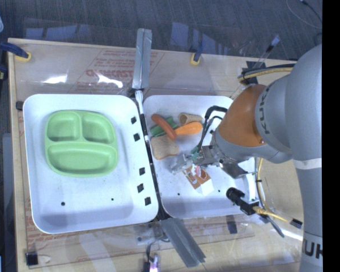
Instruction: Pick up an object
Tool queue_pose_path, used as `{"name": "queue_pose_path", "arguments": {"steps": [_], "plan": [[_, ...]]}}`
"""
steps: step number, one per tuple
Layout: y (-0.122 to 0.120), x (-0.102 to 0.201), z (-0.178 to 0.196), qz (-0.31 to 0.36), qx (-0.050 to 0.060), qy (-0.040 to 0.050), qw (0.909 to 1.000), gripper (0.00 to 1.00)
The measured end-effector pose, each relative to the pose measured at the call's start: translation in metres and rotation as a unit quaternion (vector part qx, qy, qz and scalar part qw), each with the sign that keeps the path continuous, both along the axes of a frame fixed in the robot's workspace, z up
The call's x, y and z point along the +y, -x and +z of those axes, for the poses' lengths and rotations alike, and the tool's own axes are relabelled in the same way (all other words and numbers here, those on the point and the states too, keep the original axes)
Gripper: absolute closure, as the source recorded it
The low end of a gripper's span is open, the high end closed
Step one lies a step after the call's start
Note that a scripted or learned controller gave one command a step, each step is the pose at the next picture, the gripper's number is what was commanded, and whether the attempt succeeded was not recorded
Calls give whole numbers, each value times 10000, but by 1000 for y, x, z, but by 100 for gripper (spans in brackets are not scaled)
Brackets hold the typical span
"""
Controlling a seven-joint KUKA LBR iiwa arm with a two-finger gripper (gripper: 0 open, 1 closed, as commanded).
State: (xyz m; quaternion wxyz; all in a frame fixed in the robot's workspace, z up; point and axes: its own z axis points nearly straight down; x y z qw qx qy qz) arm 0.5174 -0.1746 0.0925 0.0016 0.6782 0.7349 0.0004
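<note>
The right bin (175,205) holds a cluster of small objects near its upper left: an orange carrot (187,130), a red-orange sausage-like piece (165,126) over something green (158,128), a tan slice (165,147) and a tan cylinder (188,118). A small card or packet with an orange-brown picture (198,177) lies mid-bin. My gripper (191,158) is down in the bin just above that packet, beside a crumpled clear or silvery item (178,162). The arm's wrist hides the fingers.
The left bin (73,214) holds a green divided tray (80,142). A metal divider bar (140,61) runs between the bins. Black cables and a black fitting (238,198) hang by the arm at the right bin's lower right. Yellow clamps (18,52) grip the bench edges.
</note>
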Motion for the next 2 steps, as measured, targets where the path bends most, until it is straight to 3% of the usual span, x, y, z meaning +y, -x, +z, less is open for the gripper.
{"name": "queue_pose_path", "arguments": {"steps": [1, 2], "plan": [[-1, 1, 11, 28, 7, -9, 10000, 100], [-97, 68, 106, 563, 18, -11, 9984, 100]]}}
